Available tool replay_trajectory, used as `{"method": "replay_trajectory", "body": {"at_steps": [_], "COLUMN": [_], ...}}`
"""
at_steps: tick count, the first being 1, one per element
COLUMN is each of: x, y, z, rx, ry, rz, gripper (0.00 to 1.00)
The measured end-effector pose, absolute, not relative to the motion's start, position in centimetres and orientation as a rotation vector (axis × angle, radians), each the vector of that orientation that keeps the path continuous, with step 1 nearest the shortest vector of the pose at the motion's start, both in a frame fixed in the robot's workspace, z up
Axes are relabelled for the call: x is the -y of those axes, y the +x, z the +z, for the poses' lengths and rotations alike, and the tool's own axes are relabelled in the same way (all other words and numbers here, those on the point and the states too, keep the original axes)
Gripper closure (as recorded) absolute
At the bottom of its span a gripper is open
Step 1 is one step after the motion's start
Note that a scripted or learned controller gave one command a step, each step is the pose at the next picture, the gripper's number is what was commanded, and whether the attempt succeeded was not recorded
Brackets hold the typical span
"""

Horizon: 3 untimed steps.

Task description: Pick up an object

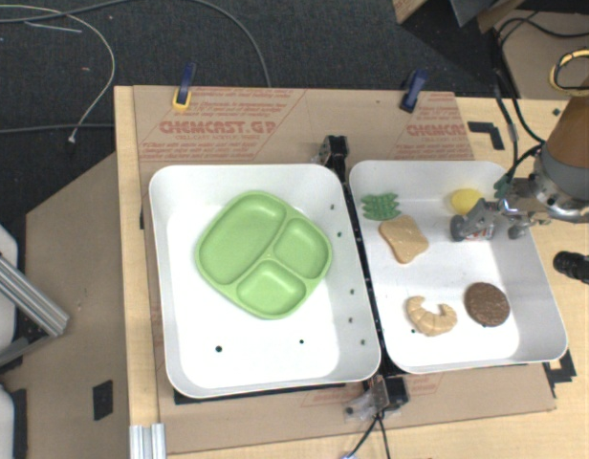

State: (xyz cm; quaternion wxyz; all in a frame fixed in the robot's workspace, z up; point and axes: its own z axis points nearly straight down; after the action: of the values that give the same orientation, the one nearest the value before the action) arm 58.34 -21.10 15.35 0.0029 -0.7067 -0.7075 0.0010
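The grey two-finger gripper [474, 226] hangs low over the upper right of the right shallow white bin [534, 338], just below the small yellow lemon-shaped toy [465, 200]. Nothing sits between its tips, and whether they stand apart or together cannot be told. It seems poised for the lemon, the nearest pick. Further left lie a tan bread-slice toy [404, 239] and a green leafy toy [380, 205]; below, a beige croissant toy [431, 316] and a brown round cookie toy [487, 305]. The left white bin [180, 342] bears a green sectioned plastic plate [264, 254].
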Motion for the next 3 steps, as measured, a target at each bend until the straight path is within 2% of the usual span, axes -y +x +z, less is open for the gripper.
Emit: {"method": "replay_trajectory", "body": {"at_steps": [1,2,3], "x": [20.5,20.6,20.2], "y": [58.0,58.3,58.4], "z": [9.1,10.7,15.1], "rx": [2.217,2.223,2.226], "ry": [-2.215,-2.221,-2.223], "rz": [0.005,-0.003,-0.004], "gripper": [0.00,1.00,1.00]}}
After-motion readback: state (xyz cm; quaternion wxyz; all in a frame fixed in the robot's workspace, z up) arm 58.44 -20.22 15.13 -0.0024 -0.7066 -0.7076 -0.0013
